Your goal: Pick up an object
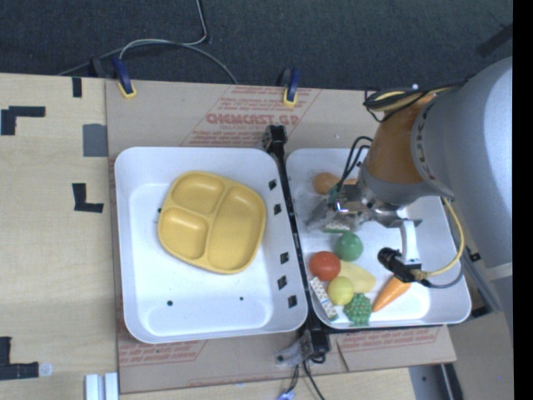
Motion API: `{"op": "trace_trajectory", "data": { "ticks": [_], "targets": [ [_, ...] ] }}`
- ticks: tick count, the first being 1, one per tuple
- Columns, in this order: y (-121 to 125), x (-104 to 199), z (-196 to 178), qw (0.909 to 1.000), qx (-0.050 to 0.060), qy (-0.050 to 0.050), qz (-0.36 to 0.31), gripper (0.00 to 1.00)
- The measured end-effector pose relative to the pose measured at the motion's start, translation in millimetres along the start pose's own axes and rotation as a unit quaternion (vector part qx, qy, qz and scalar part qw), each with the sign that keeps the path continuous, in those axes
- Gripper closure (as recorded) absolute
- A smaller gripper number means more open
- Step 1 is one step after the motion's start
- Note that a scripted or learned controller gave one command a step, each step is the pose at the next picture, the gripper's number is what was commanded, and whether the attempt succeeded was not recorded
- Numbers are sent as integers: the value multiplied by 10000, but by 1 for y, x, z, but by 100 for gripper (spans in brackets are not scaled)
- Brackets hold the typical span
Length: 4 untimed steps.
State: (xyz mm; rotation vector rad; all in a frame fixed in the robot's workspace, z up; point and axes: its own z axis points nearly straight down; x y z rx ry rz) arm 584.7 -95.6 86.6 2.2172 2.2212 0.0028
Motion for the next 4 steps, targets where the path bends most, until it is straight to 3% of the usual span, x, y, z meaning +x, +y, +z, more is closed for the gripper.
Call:
{"op": "trace_trajectory", "data": {
  "ticks": [1,2,3,4],
  "targets": [
    [84,1,2,10000,18,2,1,0],
    [80,1,-5,9999,129,11,2,100],
    [82,1,-7,10000,73,0,-2,0],
    [84,-18,2,10000,21,-4,3,0]
  ]
}}
